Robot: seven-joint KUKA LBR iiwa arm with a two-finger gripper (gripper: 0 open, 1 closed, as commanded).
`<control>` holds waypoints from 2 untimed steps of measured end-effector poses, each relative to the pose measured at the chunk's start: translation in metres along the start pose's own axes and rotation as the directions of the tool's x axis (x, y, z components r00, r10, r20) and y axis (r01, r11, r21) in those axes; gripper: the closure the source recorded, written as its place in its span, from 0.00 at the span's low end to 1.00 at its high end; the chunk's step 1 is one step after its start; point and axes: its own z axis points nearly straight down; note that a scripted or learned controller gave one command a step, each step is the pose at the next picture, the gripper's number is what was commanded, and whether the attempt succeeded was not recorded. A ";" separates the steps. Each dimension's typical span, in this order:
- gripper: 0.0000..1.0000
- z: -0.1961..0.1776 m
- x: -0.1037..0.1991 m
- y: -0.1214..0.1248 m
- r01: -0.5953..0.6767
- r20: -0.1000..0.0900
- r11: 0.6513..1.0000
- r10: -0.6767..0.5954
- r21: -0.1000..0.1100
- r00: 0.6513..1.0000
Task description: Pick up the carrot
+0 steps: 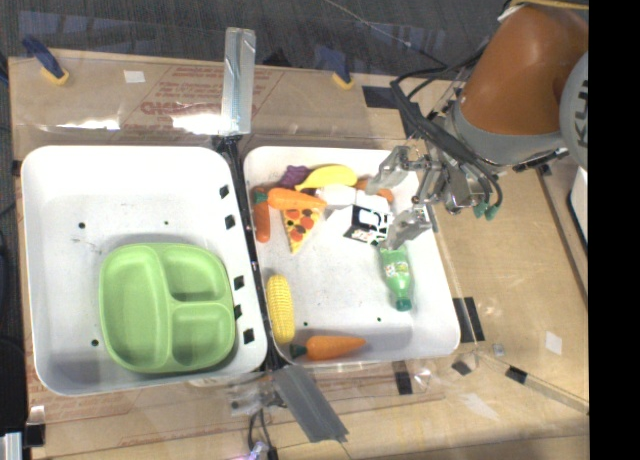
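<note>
The hand (413, 198) hangs over the upper right corner of the right bin (432, 300), its fingers spread apart with nothing between them, just above the green bottle (396, 275). The carrot (332, 347) lies flat against the near wall of that bin, well apart from the hand, with the corn cob (281, 306) just beside it on the left. Over in the left bin (50, 208), a green divided plate (167, 305) sits alone.

You see an orange carrot (335, 347), yellow corn (281, 307), a green bottle (396, 275), a light green tray (167, 305), white bins (50, 178) and a yellow banana (328, 176).
</note>
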 end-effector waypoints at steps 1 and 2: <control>0.00 0.094 -0.039 0.033 0.166 -0.006 0.986 -0.167 -0.006 0.986; 0.00 0.146 -0.045 0.063 -0.060 -0.004 0.998 0.060 -0.002 0.998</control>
